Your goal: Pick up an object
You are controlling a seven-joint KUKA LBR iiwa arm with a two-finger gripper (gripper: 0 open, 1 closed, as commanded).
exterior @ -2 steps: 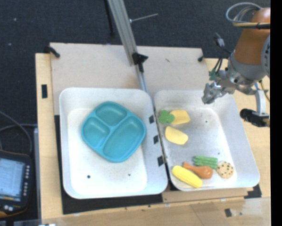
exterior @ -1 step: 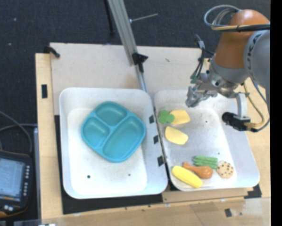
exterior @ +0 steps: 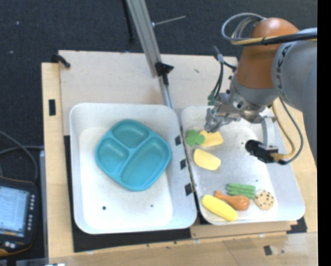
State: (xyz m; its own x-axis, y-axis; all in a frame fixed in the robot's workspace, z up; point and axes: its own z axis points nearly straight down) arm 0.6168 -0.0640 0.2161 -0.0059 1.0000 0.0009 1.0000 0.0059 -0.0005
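The hand (exterior: 212,122) hangs low over the far left part of the right white bin (exterior: 284,173), with the grey arm and its orange band rising behind it to the right. From this slanted angle it cannot be told whether the hand is wide or narrow, and nothing can be seen held in it.

Just below the hand lie a pale yellow wedge (exterior: 213,140) and a green leafy toy piece (exterior: 194,138), touching each other, the green one close against the bin's left wall. Near them, toward the front, is a yellow oval piece (exterior: 206,160), lying apart.

Along the front of the bin a yellow banana-like piece (exterior: 219,208) touches an orange carrot (exterior: 235,201), with green beans (exterior: 240,189) just behind and a speckled cookie (exterior: 264,199) beside them.

A slanted aluminium rail (exterior: 145,31) comes down to the surface (exterior: 110,76) just left of the hand, ending by the gap between the bins.

The left bin (exterior: 93,215) holds a teal divided plate (exterior: 133,154).
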